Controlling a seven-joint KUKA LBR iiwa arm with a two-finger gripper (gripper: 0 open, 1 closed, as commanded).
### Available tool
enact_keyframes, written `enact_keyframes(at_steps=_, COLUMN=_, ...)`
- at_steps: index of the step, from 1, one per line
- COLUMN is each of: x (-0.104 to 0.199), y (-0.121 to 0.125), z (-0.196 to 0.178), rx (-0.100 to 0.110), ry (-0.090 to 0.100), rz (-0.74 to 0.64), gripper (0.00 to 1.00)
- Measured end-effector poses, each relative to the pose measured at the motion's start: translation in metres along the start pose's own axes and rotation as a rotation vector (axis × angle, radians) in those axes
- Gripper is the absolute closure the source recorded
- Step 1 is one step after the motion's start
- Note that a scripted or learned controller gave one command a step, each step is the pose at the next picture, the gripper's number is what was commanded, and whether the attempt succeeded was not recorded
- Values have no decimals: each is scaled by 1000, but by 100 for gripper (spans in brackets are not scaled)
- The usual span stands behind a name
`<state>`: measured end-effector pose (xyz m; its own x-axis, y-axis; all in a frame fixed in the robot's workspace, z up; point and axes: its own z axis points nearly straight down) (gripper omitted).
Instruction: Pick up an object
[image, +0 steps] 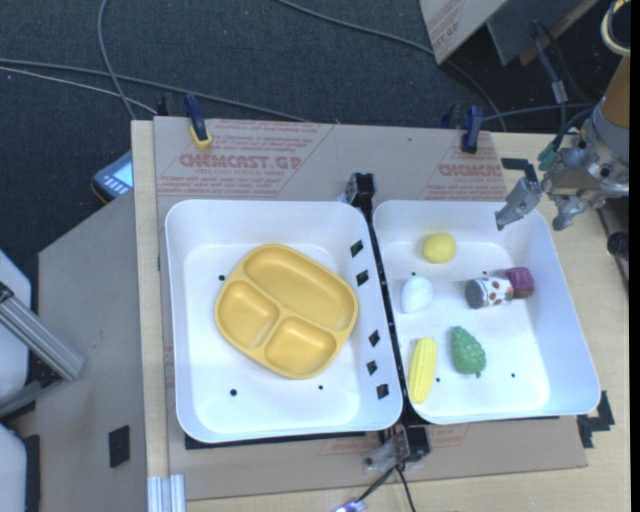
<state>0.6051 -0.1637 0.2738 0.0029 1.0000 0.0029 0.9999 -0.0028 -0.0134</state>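
The right bin (560, 350) holds several small objects: a yellow ball (439, 247), a white egg-shaped piece (416, 293), a small can with a purple end (498, 288), a green bumpy piece (466, 351) and a yellow corn cob (423, 367). My gripper (541, 205) hangs over the right bin's far right corner, above and to the right of the yellow ball. Its two fingers are spread apart with nothing between them.
The left bin (190, 330) holds a yellow divided plate (287, 309). A black divider with clips (368, 290) runs between the bins. Blue clamps (197, 122) hold the cardboard base at the back. Cables lie on the dark floor behind.
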Motion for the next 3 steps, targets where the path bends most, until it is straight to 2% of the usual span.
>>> enact_keyframes(at_steps=1, x=0, y=2, z=-8, rx=-13, ry=-3, rz=-3, gripper=0)
enact_keyframes(at_steps=2, x=0, y=1, z=35, rx=-7, ry=-1, rz=-3, gripper=0)
enact_keyframes(at_steps=3, x=-3, y=8, z=95, rx=-7, ry=-1, rz=-3, gripper=0)
